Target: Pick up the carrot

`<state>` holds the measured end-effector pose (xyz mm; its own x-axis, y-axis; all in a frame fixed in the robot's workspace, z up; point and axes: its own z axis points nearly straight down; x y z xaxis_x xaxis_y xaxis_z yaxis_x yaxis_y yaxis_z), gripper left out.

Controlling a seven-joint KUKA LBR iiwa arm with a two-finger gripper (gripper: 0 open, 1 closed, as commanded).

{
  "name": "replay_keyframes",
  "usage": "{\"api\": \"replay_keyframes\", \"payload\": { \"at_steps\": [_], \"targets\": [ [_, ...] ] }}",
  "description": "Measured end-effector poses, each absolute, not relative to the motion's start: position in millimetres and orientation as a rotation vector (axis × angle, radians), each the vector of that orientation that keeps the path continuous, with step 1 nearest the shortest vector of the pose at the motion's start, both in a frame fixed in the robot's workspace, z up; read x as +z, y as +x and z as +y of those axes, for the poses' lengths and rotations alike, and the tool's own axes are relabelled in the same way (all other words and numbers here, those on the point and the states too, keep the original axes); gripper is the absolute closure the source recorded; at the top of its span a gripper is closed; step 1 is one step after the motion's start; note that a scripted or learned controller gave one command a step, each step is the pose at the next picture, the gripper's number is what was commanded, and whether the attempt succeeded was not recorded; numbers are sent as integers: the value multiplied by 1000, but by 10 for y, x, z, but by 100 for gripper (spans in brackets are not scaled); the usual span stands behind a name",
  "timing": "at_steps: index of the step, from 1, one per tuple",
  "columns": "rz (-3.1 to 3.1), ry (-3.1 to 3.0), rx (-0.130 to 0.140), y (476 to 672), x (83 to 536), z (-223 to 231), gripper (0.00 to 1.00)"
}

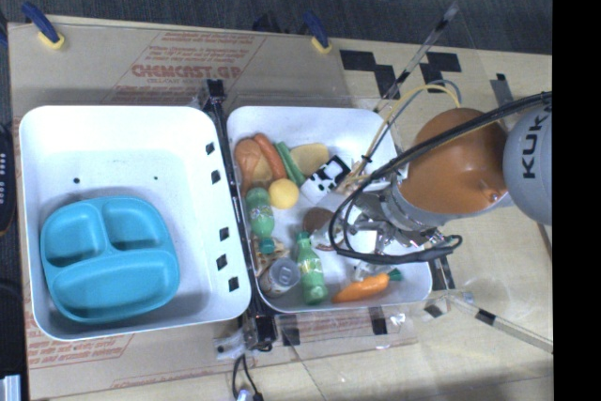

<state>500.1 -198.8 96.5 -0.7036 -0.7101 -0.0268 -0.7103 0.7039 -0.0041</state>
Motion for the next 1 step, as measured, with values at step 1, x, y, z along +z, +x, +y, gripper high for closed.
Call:
{"api": "replay_keyframes", "payload": {
  "at_steps": [1],
  "targets": [
    [2842, -1294, 8, 4977, 1084, -2009, 0]
  ]
}}
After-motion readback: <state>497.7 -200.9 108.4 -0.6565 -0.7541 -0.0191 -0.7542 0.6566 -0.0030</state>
